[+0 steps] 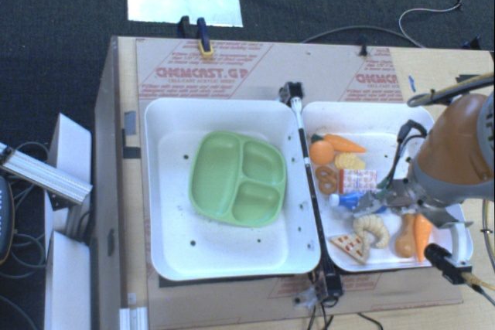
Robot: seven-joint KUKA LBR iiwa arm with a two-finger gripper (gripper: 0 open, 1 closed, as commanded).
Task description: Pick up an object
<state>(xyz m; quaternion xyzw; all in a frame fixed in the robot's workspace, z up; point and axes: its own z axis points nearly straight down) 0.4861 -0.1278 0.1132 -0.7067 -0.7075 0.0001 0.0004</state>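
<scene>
The claw [384, 199] is hanging low over the right bin [371, 113], seemingly lining up on the toy food crowded there, among it a carrot [344, 143] and a pizza slice [349, 246], though I cannot tell its state.

1. Two white bins sit side by side on a bench; the left bin [166, 166] holds a green divided plate [238, 178], lying flat at centre frame.
2. The right bin [363, 116] holds toy food: a carrot [346, 143], an orange ball [322, 152], a pretzel [326, 180], a pizza slice [349, 246], a shrimp-like piece [372, 228] and a drumstick [405, 237].
3. The arm [458, 154] reaches in at right of frame; its gripper [379, 201] hangs low over the bin's middle, beside a small red-and-white carton [358, 181].
</scene>
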